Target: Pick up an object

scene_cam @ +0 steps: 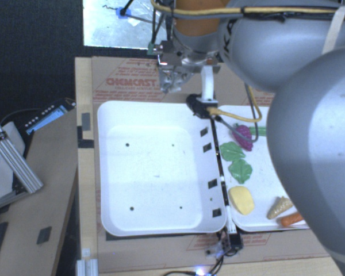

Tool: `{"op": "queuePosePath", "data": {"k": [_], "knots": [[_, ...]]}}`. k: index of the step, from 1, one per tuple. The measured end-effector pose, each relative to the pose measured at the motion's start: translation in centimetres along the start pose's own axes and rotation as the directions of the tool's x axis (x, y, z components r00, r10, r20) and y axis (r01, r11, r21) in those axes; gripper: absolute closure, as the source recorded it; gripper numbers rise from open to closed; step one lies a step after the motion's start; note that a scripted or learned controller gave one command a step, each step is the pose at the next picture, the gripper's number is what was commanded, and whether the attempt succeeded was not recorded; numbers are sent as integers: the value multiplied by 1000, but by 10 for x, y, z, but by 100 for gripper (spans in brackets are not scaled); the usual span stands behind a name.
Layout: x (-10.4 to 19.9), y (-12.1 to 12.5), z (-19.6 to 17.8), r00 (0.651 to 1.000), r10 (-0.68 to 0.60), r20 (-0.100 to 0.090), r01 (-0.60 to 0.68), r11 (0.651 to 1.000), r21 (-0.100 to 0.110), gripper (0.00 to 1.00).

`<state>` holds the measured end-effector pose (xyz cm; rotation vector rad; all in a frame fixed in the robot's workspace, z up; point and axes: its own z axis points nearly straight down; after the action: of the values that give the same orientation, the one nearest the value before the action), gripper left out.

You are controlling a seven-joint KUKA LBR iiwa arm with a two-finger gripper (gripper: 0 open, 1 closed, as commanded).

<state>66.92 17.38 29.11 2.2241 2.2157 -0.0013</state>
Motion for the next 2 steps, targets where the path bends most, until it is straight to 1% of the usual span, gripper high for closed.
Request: {"op": "queuePosePath", "data": {"k": [1,2], "knots": [[65,-1,-9,1000,-13,-6,13,1000,-2,100],[-4,0,-1,1000,0,0,0,1000,0,100]]}}
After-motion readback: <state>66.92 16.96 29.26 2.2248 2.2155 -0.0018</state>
